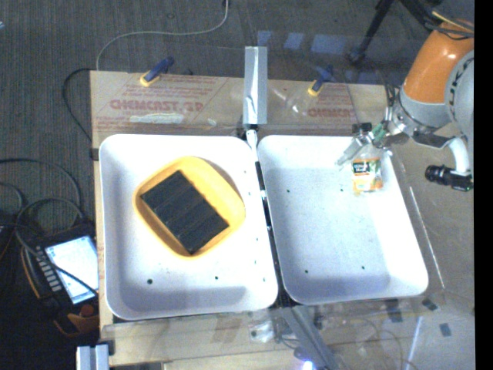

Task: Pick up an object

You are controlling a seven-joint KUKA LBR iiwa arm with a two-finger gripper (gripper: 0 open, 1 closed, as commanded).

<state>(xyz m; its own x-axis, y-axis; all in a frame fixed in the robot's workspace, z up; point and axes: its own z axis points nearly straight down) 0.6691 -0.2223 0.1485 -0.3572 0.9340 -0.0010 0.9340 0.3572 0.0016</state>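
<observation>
A small packet (pixel 367 174) with orange, white and green print lies in the right bin (pixel 347 276), close to its far right corner. My gripper (pixel 364 149) hangs just over the packet's far end, reaching in from the right on the grey arm with its orange band (pixel 435 72). I cannot make out whether the gripper touches the packet. In the left bin (pixel 123 284) sits a yellow dish (pixel 231 199) with a black ridged slab (pixel 185 210) lying on it.
A clear plastic sheet lies over the cardboard board (pixel 169 102) behind the bins, with blue-and-yellow clamps (pixel 156 71) at its far edge. A metal divider post (pixel 254 91) stands between the bins at the back. A tablet (pixel 69 264) and cables rest on the floor at the left.
</observation>
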